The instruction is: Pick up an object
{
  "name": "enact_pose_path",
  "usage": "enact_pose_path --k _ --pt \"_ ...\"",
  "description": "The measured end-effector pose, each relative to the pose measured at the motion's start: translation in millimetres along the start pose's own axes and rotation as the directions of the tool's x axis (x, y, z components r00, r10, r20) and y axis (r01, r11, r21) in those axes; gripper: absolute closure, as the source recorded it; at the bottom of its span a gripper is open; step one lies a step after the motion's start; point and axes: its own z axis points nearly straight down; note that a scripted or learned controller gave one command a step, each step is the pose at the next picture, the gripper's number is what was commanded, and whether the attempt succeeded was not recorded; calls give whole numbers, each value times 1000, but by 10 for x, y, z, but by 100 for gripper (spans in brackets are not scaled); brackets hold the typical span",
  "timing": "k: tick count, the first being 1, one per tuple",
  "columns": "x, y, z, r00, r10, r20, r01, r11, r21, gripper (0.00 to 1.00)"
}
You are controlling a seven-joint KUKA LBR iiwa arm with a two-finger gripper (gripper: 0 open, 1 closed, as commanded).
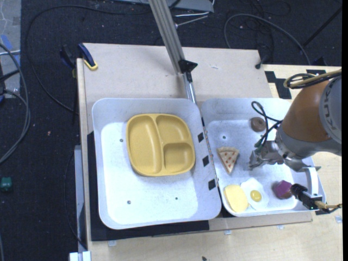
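Step in hand: hovering low over the right bin [239, 128], closing in on a pick, nothing seen held between the fingers.
Tool [255, 162]: hanging at the end of the grey arm [307, 125], just right of the pizza slice [228, 159]; impossible to tell from this slanted view whether spread or pinched (dark, small, blurred against the bin floor).
Likely target: the pizza slice, lying flat near the middle of the right bin, just left of the tool and apart from it.
Pointing: tip aiming toward the near edge, crust toward the far edge; long axis running far to near, tilting slightly right at the tip.
Doing it well: shifting left until centred over the slice, then turning the wrist so the fingers are closing across the narrow width, not along the long axis; gripping nearer the crust end, being wider and giving more to bite.
Descent: going straight down and slowly, the slice being thin and flat, easily skidding away (a judgement, not a thing seen).
Neighbours: fried egg [254, 194] and yellow block [235, 198] sitting at the near edge of the same bin, purple piece [282, 188] to their right, brown round piece [258, 124] at the far side; all apart from the slice, leaving room.
Left bin [109, 200]: carrying a yellow divided tray [161, 144], well apart from the work.
Desk [136, 69]: bearing both bins side by side.
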Motion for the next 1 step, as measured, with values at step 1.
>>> enact_pose_path --k 1 --pt "-26 -79 -569 1000 -1 -3 1 1000 3 100"
